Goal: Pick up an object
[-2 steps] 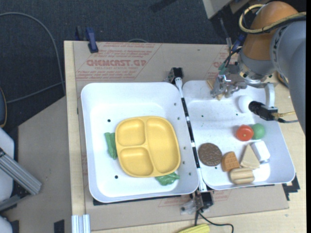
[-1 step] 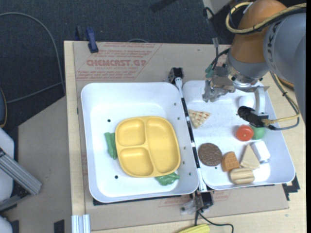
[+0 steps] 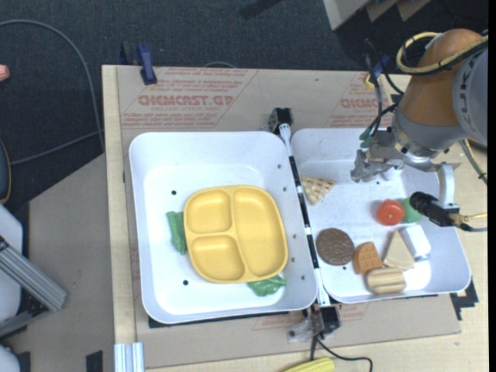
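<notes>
Over the far half of the right bin [image 3: 333, 142], hanging with the gripper [image 3: 376, 165] low above bare white floor and touching none of the objects. Not being possible to tell from this slanted view whether released or clenched; carrying nothing that is visible, in any case. Finding the nearest candidates on two sides: a pale wedge slice [image 3: 316, 187] to the left, close against the wall shared with the left bin [image 3: 155, 161], and a red tomato [image 3: 390, 211] nearer to the camera, standing free. Judging the tomato as the better choice, being apart from its neighbours and leaving room on both sides. Avoiding probably the wedge slice, since lying flat and near the wall, and so risking a scrape on the rim. Avoiding also the crowded corner, with the round brown cookie [image 3: 335, 246], the small brown cracker [image 3: 366, 257], the white block [image 3: 416, 240] and the bread roll [image 3: 385, 281] lying almost touching. Centring first above the chosen object, then descending straight and slowly, closing only when low enough around its middle. Watching for rolling, the tomato being round and smooth. Leaving alone the yellow plate [image 3: 235, 232] and the green leaves [image 3: 177, 231] in the left bin, being well apart from the gripper.
</notes>
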